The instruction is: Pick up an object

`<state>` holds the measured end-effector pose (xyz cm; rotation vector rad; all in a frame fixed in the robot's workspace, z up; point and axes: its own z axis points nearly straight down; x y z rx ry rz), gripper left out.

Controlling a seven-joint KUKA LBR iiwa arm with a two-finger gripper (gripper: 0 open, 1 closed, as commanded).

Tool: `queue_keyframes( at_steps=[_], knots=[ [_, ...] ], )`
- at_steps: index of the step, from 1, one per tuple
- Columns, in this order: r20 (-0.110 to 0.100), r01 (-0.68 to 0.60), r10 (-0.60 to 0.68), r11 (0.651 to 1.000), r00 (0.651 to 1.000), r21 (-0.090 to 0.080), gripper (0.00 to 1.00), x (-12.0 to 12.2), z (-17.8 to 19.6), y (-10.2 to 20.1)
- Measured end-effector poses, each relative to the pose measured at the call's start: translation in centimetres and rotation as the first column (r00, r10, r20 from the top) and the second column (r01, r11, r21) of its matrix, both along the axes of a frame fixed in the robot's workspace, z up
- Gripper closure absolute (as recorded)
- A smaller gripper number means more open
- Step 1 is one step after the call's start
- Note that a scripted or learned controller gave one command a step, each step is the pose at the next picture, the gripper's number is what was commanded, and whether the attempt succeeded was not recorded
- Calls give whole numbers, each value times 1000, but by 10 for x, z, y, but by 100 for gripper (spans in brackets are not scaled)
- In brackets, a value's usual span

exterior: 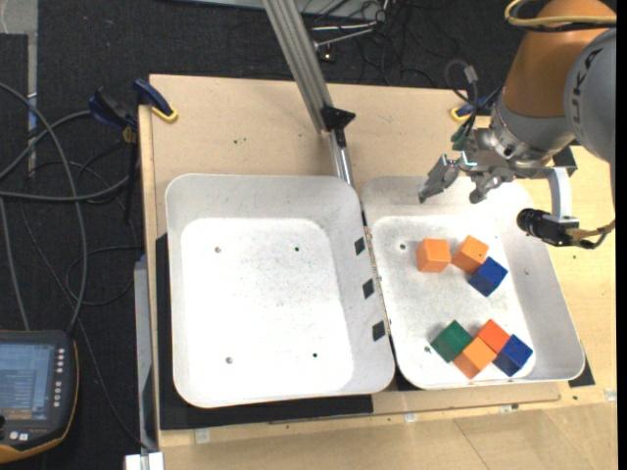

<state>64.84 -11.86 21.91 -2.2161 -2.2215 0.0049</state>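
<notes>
Seven blocks [460,302] lie in the right bin [549,306].

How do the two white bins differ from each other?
The right bin holds colored blocks in two clusters: two orange and one blue near the top, and green, orange, red and blue near the bottom. The left bin shows only dark specks. The hand hangs over the right bin's top edge, not the left bin's. Both are shallow and white.
</notes>
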Motion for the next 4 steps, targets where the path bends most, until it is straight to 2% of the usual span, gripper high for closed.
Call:
queue_keyframes(
  at_steps=[1,3,4],
  knots=[
    [5,-1,1,1000,1000,-1,0,1,3,0],
    [-1,4,-4,1000,1000,0,0,-15,-114,-6],
    [3,3,-3,1000,1000,-1,0,-15,-124,-6]
  ],
)
